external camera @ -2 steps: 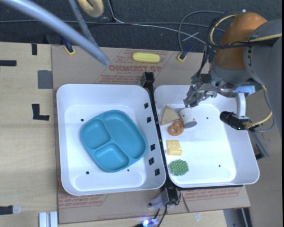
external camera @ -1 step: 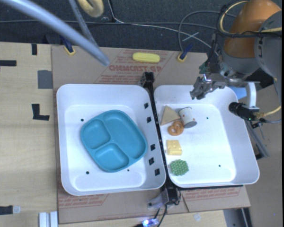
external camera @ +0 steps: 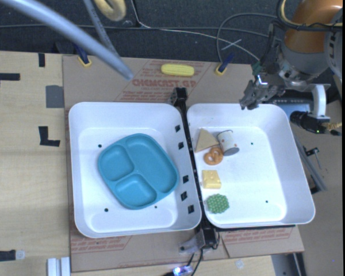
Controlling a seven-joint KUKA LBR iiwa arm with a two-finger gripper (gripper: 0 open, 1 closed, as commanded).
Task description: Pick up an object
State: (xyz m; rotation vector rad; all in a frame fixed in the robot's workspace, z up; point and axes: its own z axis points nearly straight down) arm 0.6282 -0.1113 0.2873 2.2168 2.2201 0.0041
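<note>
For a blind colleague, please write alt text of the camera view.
The gripper hovers at the far rim of the right bin, which holds a pretzel, cheese pieces and green peas. The left bin holds a blue plate.

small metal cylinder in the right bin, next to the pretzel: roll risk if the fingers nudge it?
Probably yes. The cylinder lies on its side on the smooth bin floor, so a nudge would likely roll it. Its shiny surface may slip. The pretzel and tan wedge beside it could block one direction.
</note>
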